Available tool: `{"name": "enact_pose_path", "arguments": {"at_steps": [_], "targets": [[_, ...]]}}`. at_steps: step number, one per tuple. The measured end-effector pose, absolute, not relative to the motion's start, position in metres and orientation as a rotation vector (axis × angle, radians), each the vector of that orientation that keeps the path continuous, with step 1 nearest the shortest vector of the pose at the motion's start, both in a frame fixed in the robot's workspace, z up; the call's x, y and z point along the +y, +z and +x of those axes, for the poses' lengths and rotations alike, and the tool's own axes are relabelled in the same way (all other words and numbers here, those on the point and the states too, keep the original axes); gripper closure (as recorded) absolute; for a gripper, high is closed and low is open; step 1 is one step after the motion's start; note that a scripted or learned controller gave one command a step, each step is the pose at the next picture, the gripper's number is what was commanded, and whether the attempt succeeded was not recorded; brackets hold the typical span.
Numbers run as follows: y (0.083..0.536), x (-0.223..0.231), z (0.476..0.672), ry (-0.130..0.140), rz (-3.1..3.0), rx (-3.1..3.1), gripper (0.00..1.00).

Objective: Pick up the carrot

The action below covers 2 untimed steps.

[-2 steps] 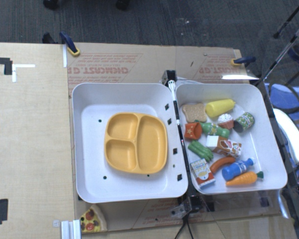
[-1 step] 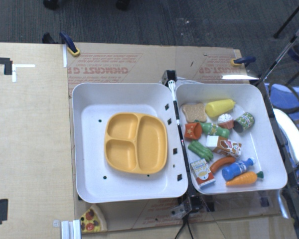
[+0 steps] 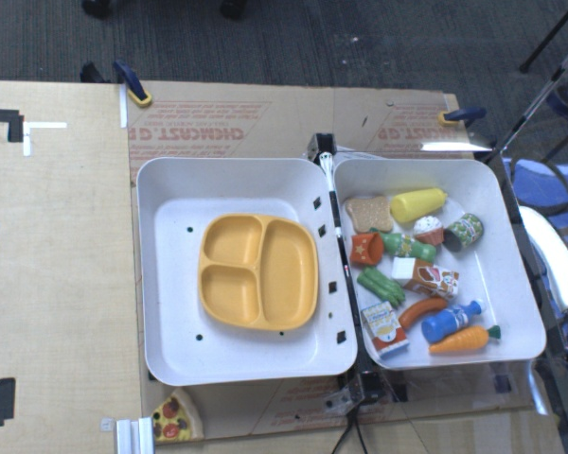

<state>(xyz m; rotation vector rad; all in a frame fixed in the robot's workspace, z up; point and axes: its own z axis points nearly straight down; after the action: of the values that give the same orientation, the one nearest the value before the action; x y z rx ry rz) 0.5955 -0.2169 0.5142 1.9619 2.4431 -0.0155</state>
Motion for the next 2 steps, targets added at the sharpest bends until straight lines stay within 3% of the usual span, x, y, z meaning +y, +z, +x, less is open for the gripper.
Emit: {"name": "enact_pose_path", "arguments": {"at_steps": [1, 2], "targets": [[0.5141, -0.2166, 0.5956, -0.015, 1.962, 2.444, 0.00], [0.5221, -0.2162, 0.5977, -0.018, 1.957, 2.444, 1.00]]}}
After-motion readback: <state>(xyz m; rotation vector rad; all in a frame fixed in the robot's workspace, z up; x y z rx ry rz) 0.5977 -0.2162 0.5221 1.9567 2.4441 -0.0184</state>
